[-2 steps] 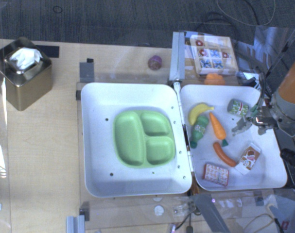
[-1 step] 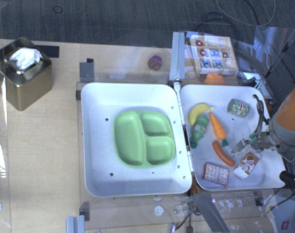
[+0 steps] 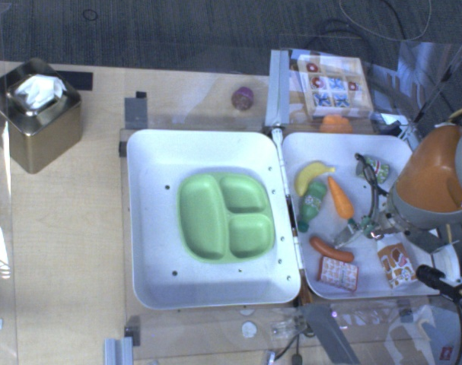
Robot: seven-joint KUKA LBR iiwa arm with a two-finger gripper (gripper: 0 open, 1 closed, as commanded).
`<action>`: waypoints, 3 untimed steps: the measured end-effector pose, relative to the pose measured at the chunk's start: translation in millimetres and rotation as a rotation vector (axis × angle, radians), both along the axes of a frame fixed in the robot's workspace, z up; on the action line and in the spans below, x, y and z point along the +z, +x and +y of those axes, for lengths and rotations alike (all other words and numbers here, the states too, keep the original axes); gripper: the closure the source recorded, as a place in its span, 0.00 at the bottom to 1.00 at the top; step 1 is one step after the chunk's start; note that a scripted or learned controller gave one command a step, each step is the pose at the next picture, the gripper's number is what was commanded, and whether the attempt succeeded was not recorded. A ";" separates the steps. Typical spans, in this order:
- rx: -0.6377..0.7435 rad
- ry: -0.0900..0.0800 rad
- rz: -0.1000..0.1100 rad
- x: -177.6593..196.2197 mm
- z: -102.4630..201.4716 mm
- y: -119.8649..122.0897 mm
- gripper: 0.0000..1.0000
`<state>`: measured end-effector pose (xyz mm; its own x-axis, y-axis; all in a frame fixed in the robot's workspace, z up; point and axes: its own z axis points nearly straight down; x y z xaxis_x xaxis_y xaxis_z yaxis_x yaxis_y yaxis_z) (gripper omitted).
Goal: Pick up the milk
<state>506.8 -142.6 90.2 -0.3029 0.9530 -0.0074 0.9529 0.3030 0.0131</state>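
Note:
The milk, a small brown-and-white carton, lies near the front right corner of the right bin. My gripper hangs low over the middle of that bin, just left of and behind the carton. Its fingers are spread open with nothing between them. One fingertip points toward the red sausage. The grey arm with its orange band comes in from the right and hides the bin's right edge.
The right bin also holds a banana, a green bottle, a carrot, a pink packet and a dark green item. A green divided plate sits in the left bin. A tissue box stands at far left.

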 end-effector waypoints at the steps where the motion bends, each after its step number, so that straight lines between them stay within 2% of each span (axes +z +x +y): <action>1: -0.106 0.000 -0.002 -0.3 -63.7 -12.9 0.00; 2: -0.014 0.002 0.007 1.9 -62.0 -11.8 0.00; 3: -0.108 0.002 0.003 -1.9 -61.3 63.2 0.00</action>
<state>570.0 -203.9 88.4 -0.1980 0.9802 -0.0042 0.9801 0.1981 0.0109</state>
